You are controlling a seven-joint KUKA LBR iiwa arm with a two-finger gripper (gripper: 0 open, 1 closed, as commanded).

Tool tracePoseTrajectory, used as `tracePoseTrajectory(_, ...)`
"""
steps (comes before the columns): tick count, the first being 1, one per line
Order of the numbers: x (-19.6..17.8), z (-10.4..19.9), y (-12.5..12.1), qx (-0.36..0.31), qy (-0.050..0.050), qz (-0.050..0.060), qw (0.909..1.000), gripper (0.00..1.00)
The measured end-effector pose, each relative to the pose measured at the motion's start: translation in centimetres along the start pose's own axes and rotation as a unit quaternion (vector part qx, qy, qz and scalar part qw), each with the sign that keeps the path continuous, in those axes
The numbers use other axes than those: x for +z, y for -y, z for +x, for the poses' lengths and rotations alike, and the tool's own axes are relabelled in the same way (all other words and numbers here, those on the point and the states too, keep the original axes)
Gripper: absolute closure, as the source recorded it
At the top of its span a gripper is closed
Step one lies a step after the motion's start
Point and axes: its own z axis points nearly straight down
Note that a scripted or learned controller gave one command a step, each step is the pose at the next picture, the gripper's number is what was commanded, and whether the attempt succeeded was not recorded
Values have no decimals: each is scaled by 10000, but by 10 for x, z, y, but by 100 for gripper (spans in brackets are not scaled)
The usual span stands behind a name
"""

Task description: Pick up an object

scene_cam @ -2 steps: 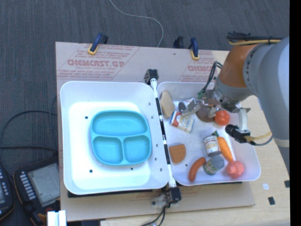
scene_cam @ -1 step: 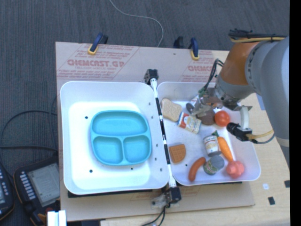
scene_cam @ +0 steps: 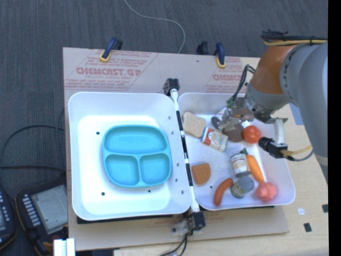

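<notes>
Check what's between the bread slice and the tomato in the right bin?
In the camera view, between bread slice and tomato: a small packet and the gripper.

A grey robot arm is seen entering from the right side of the camera view, its thick body angled down and leftward. An orange band is wrapped around it just above the wrist. The wrist is tilted downward, and a two-finger gripper [scene_cam: 230, 122] is carried at its end, pointed down and to the left. The dark fingers are seen low and close together, though their exact spacing cannot be made out.
</notes>
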Motion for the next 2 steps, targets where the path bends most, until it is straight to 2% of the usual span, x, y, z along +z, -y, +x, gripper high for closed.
tracePoseTrajectory(1,-10,0,0,0,3,-1,10000,100)
tracePoseTrajectory(2,-9,0,0,-1,3,4,10000,0)
